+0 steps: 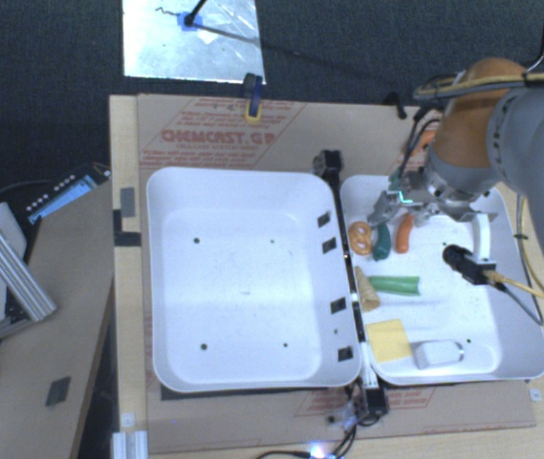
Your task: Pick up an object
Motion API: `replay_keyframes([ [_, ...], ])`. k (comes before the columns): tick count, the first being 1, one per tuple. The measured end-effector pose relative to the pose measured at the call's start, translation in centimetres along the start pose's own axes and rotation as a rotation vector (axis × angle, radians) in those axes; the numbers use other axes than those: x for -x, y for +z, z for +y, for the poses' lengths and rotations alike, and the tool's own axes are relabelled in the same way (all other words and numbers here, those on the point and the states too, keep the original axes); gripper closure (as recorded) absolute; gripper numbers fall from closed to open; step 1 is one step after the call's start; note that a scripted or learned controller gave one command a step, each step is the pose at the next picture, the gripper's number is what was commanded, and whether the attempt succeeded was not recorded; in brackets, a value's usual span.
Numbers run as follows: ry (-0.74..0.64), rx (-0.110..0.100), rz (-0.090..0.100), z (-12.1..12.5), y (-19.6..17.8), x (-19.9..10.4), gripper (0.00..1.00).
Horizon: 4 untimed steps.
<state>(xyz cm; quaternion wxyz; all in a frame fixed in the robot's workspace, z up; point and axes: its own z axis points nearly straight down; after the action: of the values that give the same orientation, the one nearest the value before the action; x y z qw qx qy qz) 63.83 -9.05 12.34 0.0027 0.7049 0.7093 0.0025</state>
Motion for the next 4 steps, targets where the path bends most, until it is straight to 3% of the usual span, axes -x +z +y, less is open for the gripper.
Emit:
replay_keyframes([
  [1,-0.001,0.004,0.001,0.1,-1.1,0.0,1.00],
  [2,-0.001,0.003,0.000,0.1,-1.1,0.0,0.00],
  [3,0.004,-0.001,-0.003,0.2,3.8,0.3,0.00],
  [4,0.003,0.006,0.001,0.5,2.3,0.1,1.00],
])
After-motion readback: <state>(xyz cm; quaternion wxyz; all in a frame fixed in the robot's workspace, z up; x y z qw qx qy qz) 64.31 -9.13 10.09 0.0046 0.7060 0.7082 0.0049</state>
